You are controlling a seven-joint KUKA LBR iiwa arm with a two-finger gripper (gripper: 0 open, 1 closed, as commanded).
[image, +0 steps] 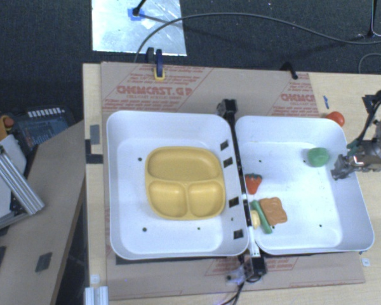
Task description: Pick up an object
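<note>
Board under both bins lettered "CHEMCAST"; jaws' state impossible to tell at right bin's rim.

Glossy white plastic bins; matt yellow plastic divided plate; brown cardboard underlay.

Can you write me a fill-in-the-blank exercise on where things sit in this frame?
1. The yellow divided tray lies in the ____ bin.
2. The object nearest the gripper is the ____ ball.
3. The strawberry toy lies in the right bin close to its ____ wall.
4. The yellow divided tray has ____ compartments.

Missing words: left; green; left; three
</note>
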